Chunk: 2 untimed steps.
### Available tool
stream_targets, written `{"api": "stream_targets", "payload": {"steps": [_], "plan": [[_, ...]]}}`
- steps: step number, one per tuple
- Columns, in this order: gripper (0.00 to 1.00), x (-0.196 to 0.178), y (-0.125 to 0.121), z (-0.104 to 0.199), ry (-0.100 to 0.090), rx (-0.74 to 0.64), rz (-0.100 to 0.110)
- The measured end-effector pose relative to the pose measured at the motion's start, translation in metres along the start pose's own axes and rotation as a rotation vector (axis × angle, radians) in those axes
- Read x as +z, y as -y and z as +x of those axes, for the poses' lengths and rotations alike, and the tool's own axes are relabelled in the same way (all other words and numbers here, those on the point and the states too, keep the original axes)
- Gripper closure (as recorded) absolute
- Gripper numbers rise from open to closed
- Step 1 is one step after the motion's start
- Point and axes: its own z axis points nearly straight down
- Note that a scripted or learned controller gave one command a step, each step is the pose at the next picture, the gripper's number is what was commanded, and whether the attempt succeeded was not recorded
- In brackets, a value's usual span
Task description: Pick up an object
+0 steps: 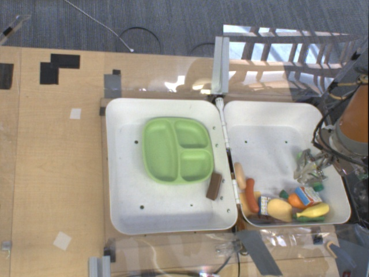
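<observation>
We counted two white bins: the left bin held one green sectioned plate and one brown bar. The gripper hung over the right bin, grip unreadable, beside piled toy food.

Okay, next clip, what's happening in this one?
The arm reaches into the right bin from the right, its gripper hanging low near the pile of toy food at that bin's front corner. Nothing can be seen between its fingers. In the left bin lie a green divided plate and a small brown block at its corner.
</observation>
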Motion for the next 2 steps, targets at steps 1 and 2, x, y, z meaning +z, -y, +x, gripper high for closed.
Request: {"api": "stream_targets", "payload": {"steps": [1, 2], "plan": [[1.00, -0.045, -0.036, -0.035, 0.002, 0.162, 0.000], [1.00, -0.018, -0.003, -0.022, -0.003, -0.123, -0.003]]}}
